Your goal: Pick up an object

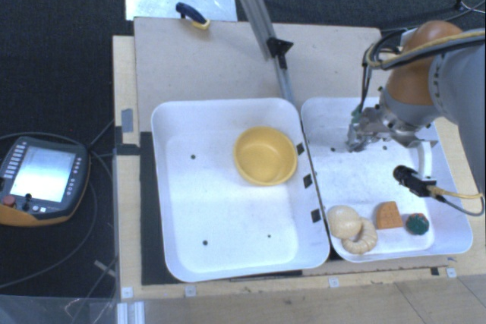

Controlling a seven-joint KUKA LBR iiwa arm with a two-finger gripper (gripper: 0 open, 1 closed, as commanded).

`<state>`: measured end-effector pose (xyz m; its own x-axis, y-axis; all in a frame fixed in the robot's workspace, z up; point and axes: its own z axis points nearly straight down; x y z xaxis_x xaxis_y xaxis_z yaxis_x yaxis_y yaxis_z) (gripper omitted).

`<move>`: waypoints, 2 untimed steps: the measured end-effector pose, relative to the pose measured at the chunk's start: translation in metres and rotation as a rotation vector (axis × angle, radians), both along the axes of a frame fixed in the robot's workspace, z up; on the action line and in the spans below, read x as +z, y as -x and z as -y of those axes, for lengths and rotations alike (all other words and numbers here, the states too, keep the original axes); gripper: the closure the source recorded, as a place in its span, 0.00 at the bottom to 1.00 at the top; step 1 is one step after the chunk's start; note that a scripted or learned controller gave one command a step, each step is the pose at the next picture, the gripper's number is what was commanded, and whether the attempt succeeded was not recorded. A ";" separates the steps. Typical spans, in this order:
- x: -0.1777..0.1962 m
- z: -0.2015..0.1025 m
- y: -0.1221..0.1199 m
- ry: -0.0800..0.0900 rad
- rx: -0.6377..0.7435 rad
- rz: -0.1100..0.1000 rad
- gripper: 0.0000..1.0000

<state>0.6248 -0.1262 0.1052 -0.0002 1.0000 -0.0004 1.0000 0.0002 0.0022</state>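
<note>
From my camera view I see the gripper (357, 139) low over the far part of the right bin (334, 163), near its left wall, with the grey arm (448, 80) and its orange band (421, 61) reaching in behind it. I cannot tell how its tips are set (they are too small and dark against the white floor), and I see nothing in them.

The objects to pick lie well apart from the gripper, toward the near edge of that same bin: a pale round piece (343, 221) and a tan curved piece (361, 237) touching each other, an orange wedge (389, 215) just right of them, and a small dark green item (416, 224) beyond that.

To the gripper's left, across the wall, a yellow bowl (265, 155) sits upright in the left bin (182, 239). Both bins rest on the worktop (205, 64).
</note>
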 end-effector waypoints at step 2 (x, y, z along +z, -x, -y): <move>0.091 0.010 -0.008 0.000 0.000 0.003 1.00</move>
